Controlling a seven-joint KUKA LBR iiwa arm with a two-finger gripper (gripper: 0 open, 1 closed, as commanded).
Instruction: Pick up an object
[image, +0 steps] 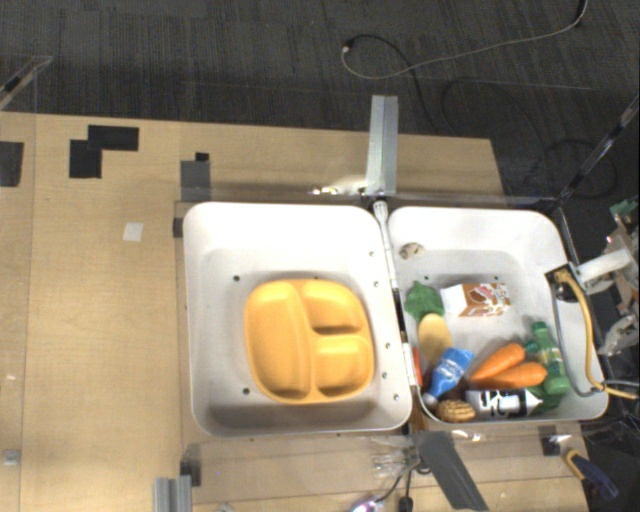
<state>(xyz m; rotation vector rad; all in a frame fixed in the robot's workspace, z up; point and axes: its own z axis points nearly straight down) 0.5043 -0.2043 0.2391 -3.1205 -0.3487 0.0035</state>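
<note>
The right bin (470, 235) holds a heap of small items along its near side. Among them are a green toy (423, 300), a pale yellow piece (433, 332), a blue bottle (450, 368) and two orange carrots (497, 362) (520, 377). A black-and-white tube (505, 403) lies by a brown cookie-like piece (456, 410). A white packet with red print (480, 298) lies flat behind the heap. Green pieces (548, 350) sit by the right wall. A small pale object (410, 250) rests alone at the far left corner.
A yellow divided plate (305, 338) lies in the middle of the left bin (215, 250). A metal post (382, 140) rises behind the wall between the bins. A yellow cable (585, 330) and white hardware (608, 266) hang at the right bin's outer rim.
</note>
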